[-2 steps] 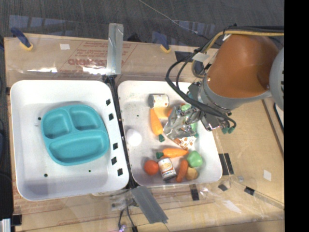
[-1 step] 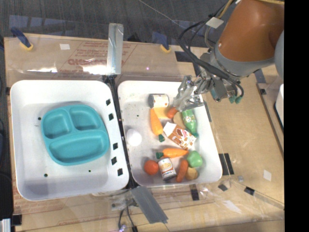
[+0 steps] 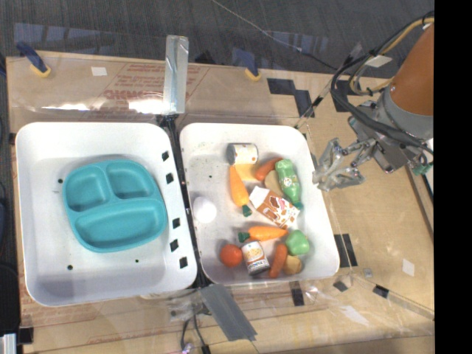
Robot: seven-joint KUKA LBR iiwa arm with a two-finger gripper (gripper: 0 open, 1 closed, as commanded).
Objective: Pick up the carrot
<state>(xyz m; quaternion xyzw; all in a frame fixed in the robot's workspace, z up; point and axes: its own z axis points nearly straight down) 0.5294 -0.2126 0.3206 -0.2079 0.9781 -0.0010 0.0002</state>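
Two shallow white bins sit side by side on the bench. One teal plastic tray with three compartments [image 3: 114,203] lies in the left bin [image 3: 44,146], nearer its left wall. All the toy food is in the right bin [image 3: 295,135]. I count what look like four orange carrot-shaped pieces: one fat orange carrot [image 3: 237,186] near the middle, pointing toward the far edge; one darker carrot [image 3: 266,169] just beside it toward the far right corner; one carrot lying flat [image 3: 266,233] toward the near edge; and one reddish one [image 3: 279,259] at the near right corner. Also there: one small grey can [image 3: 242,153] by the far edge, one green bottle-shaped piece [image 3: 288,181] along the right wall, one white and red carton [image 3: 274,206] in the centre, one red tomato [image 3: 231,254], one small labelled jar [image 3: 254,257], one green round piece [image 3: 297,242], and one white ball [image 3: 204,211] by the left wall. The metal two-finger gripper [image 3: 333,169] hangs just outside the right bin's right wall, above the bench, pinching nothing; I cannot tell whether its fingers are spread.
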